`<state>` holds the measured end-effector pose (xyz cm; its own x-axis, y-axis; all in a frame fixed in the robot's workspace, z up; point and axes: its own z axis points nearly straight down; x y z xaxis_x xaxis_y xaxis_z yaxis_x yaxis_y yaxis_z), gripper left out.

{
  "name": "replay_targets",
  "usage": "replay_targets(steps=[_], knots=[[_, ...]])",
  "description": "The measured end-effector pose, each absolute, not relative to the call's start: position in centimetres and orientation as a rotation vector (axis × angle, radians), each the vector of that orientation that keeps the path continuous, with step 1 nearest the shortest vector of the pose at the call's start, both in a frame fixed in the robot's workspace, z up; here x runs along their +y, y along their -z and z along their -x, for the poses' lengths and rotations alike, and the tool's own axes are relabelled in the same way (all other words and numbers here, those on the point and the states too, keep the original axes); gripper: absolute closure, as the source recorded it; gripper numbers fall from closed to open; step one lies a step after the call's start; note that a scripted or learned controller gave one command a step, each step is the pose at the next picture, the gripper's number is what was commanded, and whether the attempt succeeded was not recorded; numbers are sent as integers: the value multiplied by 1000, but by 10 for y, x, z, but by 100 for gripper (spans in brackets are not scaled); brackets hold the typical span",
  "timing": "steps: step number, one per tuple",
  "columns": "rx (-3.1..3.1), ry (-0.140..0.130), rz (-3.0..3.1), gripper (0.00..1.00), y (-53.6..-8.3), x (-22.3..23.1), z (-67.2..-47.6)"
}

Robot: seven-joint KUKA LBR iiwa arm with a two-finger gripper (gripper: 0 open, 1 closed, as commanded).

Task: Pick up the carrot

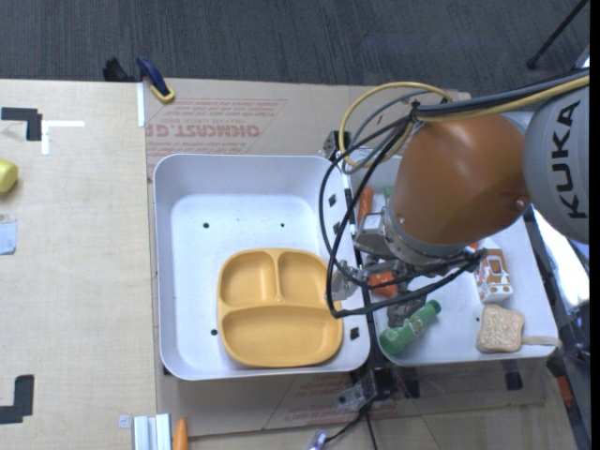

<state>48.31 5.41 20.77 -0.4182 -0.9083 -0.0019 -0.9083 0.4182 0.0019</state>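
Carrot (365, 204) pickup looks unfinished: you see the KUKA arm (459, 190) hanging low over the right bin (530, 293), its orange wrist covering most of the contents. An orange sliver, probably the carrot, lies at the wrist's nine o'clock, by the wall shared with the left bin (244, 181). You cannot tell how the gripper (389, 284) stands. At the wrist's six o'clock lies a green bottle (411, 326); toast (500, 329) rests toward four o'clock. The yellow divided plate (278, 307) sits apart in the left bin. Grasp and lift appear left to do
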Motion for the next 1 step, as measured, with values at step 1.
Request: replay_targets(steps=[1], knots=[[2584, -2, 1770, 0, -93, 140, -479]])
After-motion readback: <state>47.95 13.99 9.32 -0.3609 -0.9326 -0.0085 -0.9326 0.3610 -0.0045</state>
